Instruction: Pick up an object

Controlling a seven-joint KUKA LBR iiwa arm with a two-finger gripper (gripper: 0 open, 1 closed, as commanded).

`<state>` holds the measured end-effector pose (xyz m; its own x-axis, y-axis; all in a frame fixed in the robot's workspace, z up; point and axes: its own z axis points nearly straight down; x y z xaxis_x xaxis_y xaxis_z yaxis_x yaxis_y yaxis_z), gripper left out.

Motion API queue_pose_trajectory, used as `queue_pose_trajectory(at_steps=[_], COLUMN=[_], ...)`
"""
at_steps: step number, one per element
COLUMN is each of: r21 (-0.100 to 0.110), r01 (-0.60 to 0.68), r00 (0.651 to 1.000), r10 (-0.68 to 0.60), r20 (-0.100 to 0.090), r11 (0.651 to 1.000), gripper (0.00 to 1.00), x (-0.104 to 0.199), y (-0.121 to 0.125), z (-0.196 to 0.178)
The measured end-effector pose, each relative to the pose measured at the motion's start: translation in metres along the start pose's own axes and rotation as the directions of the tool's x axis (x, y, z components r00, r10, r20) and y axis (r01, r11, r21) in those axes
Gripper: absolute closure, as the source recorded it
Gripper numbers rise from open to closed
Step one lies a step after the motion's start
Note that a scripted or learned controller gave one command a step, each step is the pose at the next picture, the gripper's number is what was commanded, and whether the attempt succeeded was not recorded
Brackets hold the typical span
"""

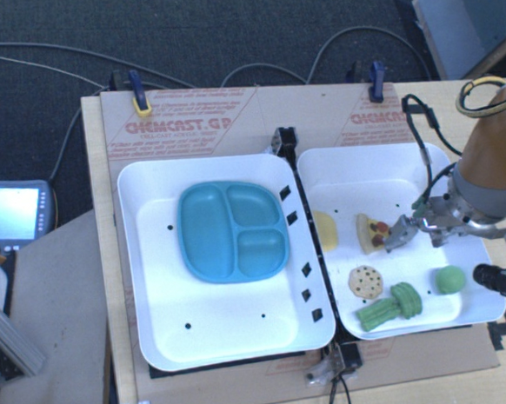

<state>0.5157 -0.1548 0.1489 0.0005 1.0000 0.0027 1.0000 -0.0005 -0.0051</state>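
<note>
There the gripper (401, 233) hung low in the right bin (389, 162), its tips just beside the pizza slice (373, 232) — whether apart or together, I could not tell. Below it lay the cookie (365, 281) and green broccoli (390, 306) — a green ball (450, 280) toward the arm's side.

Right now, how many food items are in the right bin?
5: a yellow piece by the divider, a pizza slice at the gripper, a cookie, green broccoli and a green ball near the front. The arm may hide more.
</note>
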Motion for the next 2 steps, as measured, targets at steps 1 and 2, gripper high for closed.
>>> queue_pose_trajectory(at_steps=[1, 2], r21=[0.000, -0.002], r01=[0.000, 0.000], r00=[1.000, 1.000], r10=[0.000, 0.000], r20=[0.000, 0.000], r11=[1.000, 1.000], gripper=[0.00, 0.00], x=[0.000, 0.001], y=[0.000, 0.000], z=[0.042, 0.065])
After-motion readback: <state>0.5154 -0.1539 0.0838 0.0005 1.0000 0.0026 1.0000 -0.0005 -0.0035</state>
